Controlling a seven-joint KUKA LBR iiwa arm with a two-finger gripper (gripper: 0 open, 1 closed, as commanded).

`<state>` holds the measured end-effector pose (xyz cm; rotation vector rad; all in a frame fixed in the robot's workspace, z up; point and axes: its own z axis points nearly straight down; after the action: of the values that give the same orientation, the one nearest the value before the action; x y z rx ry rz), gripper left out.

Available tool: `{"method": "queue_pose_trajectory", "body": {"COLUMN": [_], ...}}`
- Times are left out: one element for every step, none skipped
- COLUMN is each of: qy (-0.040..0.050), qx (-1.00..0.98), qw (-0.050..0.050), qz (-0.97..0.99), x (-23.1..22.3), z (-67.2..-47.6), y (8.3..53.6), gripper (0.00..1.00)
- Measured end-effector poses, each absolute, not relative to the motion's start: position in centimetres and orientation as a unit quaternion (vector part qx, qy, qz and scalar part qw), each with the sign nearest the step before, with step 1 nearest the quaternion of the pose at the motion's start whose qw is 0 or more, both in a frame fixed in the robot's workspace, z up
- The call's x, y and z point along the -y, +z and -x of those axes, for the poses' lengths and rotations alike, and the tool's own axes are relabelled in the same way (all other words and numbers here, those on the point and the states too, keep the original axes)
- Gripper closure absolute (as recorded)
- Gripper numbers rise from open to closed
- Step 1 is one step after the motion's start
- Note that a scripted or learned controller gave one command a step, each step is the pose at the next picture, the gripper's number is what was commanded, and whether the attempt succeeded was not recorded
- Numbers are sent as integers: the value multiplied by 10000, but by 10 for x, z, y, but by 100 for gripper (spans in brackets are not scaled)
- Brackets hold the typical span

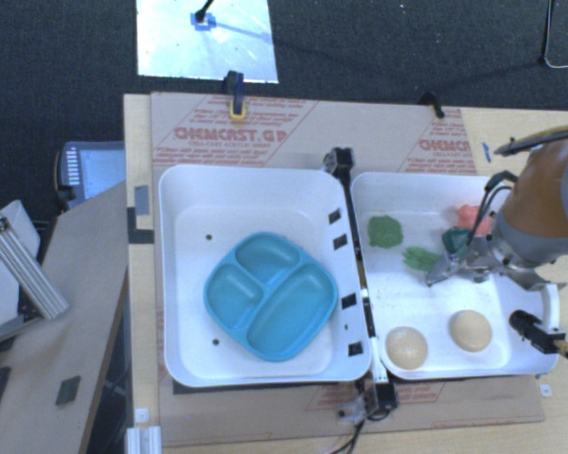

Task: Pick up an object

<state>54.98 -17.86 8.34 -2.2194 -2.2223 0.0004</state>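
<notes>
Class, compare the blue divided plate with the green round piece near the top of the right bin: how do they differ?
The blue divided plate is far larger than the green round piece. The plate is blue with three compartments; the piece is green and undivided. The plate lies in the left bin, the piece in the right bin. Both lie flat.

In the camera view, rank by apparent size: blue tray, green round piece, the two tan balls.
1. Blue tray, by far largest.
2. The two tan balls, alike; no ranking between them.
3. Green round piece, only slightly smaller.
</notes>
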Motion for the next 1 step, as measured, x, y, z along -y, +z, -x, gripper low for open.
{"method": "queue_pose_trajectory", "body": {"qy": [-8], "qx": [7076], "qw": [-17], "qz": [7066], "x": [179], "z": [-551], "y": [95], "gripper": [100]}}
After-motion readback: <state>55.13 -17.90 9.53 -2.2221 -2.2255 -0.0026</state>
